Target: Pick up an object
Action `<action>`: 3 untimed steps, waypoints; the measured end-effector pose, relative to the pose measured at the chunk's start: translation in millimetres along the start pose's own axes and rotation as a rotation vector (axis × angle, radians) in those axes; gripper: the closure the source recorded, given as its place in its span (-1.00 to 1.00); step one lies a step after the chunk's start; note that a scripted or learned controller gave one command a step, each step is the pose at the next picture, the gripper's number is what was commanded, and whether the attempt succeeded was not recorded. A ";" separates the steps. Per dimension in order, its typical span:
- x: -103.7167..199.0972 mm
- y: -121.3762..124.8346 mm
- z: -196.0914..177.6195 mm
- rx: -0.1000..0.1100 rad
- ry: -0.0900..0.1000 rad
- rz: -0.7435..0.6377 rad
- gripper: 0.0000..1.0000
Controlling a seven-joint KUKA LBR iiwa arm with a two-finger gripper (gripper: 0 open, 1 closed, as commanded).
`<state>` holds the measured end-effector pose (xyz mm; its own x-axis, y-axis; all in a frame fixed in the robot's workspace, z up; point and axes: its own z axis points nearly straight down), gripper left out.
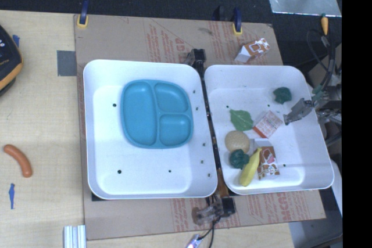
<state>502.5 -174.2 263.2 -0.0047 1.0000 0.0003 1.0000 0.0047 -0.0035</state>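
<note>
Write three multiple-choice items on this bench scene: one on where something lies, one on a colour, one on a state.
1. Where does the blue divided plate lie?
A. In the left bin
B. In the right bin
C. On the bare wood of the bench

2. What colour is the sausage on the bench left of the bins?
A. Green
B. Orange-red
C. White

3. How does the banana in the right bin stand with the gripper?
A. Clamped between its fingers
B. Lying on the bin floor, apart from it
C. Hanging in the air under it

Key: 1 A, the plate sits in the middle of the left bin. 2 B, the sausage is orange-red against pale wood. 3 B, the banana lies near the bin's front edge, while the gripper is near the right wall.
</note>
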 end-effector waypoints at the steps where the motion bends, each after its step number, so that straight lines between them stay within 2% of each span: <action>1: 37.6 5.1 107.4 0.001 0.000 -0.001 -1.00; 2: 1.6 51.6 171.7 0.000 -0.001 0.000 -1.00; 3: 0.5 51.9 161.1 0.000 -0.003 -0.002 1.00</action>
<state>553.8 -173.4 101.8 -0.0072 1.0000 -0.0029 1.0000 0.0072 -0.0039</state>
